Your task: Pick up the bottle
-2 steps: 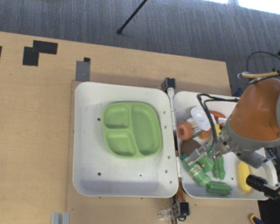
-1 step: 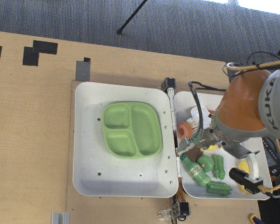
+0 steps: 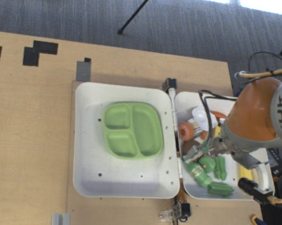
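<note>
one fixed camera looks down (at a slant) on both bins (image 3: 132, 97).

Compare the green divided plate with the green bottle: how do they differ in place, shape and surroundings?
The green divided plate lies alone in the left bin; the green bottle lies in the right bin among other items. The plate is broad, flat and split into three compartments; the bottle is small, narrow and on its side. The hand hovers near the bottle, far from the plate. Both are light green.
</note>
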